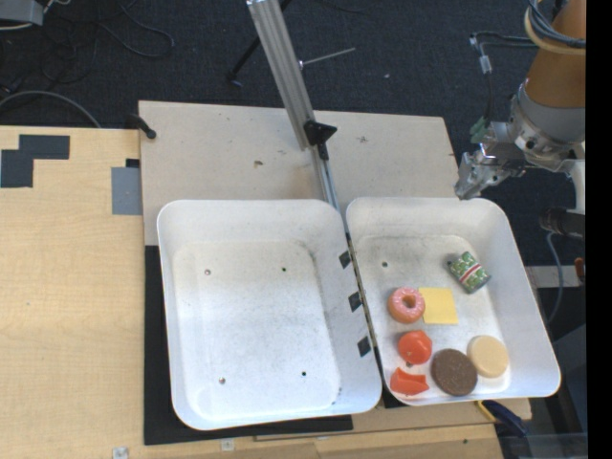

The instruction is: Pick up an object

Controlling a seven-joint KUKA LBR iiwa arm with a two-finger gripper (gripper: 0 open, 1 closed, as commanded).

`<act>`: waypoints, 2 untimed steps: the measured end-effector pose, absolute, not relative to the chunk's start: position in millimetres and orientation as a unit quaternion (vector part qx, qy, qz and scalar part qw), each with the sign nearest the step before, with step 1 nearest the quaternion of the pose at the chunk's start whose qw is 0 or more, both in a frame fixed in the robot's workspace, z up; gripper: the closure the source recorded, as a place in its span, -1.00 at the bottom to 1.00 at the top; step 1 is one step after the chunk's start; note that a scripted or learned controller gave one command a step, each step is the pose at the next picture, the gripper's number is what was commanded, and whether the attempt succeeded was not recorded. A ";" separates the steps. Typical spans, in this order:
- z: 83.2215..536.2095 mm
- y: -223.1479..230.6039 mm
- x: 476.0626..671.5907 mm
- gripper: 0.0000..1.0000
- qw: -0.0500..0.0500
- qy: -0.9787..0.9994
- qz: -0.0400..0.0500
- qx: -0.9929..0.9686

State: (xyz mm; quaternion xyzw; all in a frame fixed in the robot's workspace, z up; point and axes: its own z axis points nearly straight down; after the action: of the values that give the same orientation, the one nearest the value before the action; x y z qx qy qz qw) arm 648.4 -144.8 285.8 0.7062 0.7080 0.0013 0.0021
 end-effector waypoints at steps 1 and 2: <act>266.8 -95.4 627.5 1.00 -0.002 0.709 -0.001 0.706; 269.5 -44.9 605.6 1.00 -0.002 0.709 -0.001 0.706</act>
State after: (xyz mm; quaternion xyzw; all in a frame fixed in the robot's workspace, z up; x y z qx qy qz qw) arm 605.6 -44.9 269.5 0.7057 0.7085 -0.0009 -0.0023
